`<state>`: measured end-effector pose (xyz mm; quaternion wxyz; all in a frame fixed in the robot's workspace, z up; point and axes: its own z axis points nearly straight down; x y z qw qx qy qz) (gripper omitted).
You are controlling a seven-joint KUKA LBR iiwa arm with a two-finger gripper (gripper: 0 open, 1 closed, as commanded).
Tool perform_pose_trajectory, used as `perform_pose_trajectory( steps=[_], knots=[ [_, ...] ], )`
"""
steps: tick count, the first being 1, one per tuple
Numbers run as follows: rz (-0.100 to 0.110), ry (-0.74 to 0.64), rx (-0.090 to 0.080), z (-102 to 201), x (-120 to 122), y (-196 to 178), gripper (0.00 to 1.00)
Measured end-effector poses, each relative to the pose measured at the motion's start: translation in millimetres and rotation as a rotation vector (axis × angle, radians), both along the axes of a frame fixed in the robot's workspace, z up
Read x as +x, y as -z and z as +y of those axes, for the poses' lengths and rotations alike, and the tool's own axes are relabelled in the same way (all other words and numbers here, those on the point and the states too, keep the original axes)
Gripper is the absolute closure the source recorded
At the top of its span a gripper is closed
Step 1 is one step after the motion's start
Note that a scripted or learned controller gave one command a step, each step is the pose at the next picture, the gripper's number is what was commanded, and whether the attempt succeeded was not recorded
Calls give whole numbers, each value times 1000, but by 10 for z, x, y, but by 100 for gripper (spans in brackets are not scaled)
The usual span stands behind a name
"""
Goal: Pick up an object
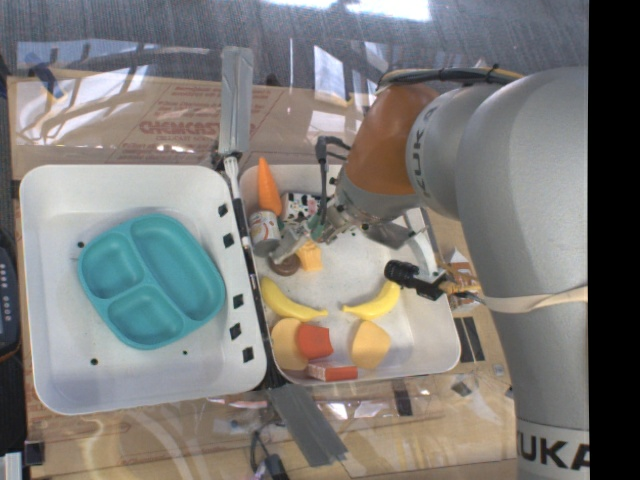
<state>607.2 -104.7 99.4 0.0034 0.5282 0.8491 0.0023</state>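
The pincer [318,226] hangs in the right bin [345,268], at its far-left corner, near a carrot [268,188], a can [265,230] and a yellow block [311,258]; whether it is spread cannot be told. 2 bananas [290,303] lie mid-bin. Around the bin, the brown table [150,118] gleams with reflected light.

Glossy plastic teal plate [150,279]; smooth matt white bins [60,198].

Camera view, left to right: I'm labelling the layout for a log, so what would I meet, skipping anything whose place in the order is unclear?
First the teal divided plate → carrot → yellow cube → rightmost banana.
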Motion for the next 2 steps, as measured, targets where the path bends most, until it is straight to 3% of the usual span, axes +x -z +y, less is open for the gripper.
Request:
perform_pose_trajectory(
  steps=[1, 2],
  knots=[
    [-6, -4, 2, 20, 22, -121, 100],
    [6, 381, 3, 701, 94, -944, 100]
  ],
)
